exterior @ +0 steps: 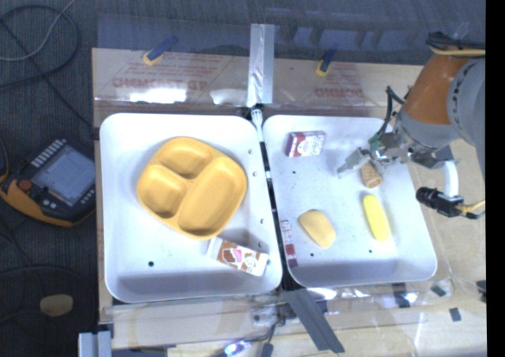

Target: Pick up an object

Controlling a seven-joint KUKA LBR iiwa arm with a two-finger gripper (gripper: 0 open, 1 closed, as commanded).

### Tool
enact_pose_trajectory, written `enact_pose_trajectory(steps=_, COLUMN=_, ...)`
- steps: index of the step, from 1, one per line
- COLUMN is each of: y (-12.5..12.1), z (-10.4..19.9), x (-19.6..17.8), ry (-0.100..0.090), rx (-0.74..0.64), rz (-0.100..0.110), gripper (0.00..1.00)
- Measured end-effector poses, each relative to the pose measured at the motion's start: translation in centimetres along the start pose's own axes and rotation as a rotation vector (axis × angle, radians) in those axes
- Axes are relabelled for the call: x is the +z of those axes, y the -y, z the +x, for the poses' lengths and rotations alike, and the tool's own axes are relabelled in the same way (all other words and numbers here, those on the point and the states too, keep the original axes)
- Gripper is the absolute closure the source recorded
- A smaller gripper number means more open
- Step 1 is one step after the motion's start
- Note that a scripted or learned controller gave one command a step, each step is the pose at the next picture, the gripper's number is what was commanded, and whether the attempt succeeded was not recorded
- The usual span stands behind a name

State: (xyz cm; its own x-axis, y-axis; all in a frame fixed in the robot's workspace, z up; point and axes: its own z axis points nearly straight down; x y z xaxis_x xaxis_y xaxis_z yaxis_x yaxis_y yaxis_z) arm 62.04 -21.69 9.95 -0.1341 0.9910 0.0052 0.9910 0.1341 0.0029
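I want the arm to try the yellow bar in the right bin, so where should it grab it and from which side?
Grip the yellow bar across its narrow middle, coming straight down from above. It lies flat on the bin floor, long axis running up and down the view, with bare floor on both long sides, so the hand would likely fit there.
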Motion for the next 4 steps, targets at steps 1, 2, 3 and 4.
enact_pose_trajectory(steps=1, y=0.0, z=0.0, x=-0.9, ry=0.003, rx=-0.002, rz=0.001, gripper=1.00)
enact_pose_trajectory(steps=2, y=-5.1, z=2.5, x=-5.7, ry=0.006, rx=0.040, rz=0.008, gripper=1.00)
enact_pose_trajectory(steps=3, y=-3.5, z=7.9, x=-10.5, ry=0.007, rx=-0.087, rz=0.004, gripper=1.00)
enact_pose_trajectory(steps=4, y=-4.7, z=13.8, x=-11.1, ry=0.005, rx=-0.056, rz=0.004, gripper=1.00)
